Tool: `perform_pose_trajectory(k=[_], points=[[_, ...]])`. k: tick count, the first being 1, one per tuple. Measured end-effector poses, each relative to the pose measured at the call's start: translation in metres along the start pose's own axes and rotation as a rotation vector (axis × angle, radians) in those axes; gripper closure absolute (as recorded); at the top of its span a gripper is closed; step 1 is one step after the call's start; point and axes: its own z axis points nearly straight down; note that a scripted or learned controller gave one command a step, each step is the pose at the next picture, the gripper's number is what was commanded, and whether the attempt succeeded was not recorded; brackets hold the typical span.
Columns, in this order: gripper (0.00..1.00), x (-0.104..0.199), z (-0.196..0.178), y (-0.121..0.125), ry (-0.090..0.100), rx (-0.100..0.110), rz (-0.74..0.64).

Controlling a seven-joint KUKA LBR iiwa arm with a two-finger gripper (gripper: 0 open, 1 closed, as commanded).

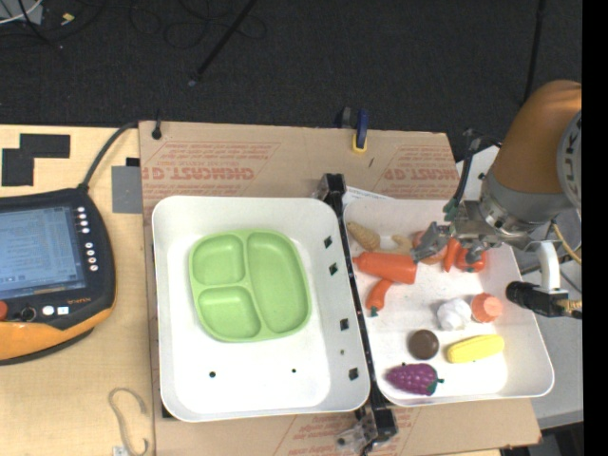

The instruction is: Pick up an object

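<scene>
the arm, grey with its orange band, reaches in from the right and hangs over the far part of the right bin. its end effector sits low over the bin's far right area, just beside a small orange-red piece at the far right; whether it is open or closed, and whether that piece is between its tips, cannot be told from this slant.

the right bin holds the loose objects. a pale tan piece lies at the far left of the bin, and just nearer than it an orange carrot-like toy lies across, with a smaller orange piece angled below it toward the near side. further toward the near right, a white object sits touching or just beside a small orange one. nearer still are a dark brown round object, a yellow banana-like toy just to its right, and a purple bunch of grapes at the near edge of the bin.

the left bin carries a green divided plate with three compartments, lying in the far half of the bin.

both bins rest on cardboard laid over the tabletop. to the far left of the bins a control pendant with a lit screen lies on the tabletop, a cable running from it toward the far side.
</scene>
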Motion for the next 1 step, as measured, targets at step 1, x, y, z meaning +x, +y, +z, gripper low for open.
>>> perform_pose_trajectory(k=[1], points=[[0.00, -0.0002, -0.0088, 0.0029, -0.002, -0.015, -0.002]])
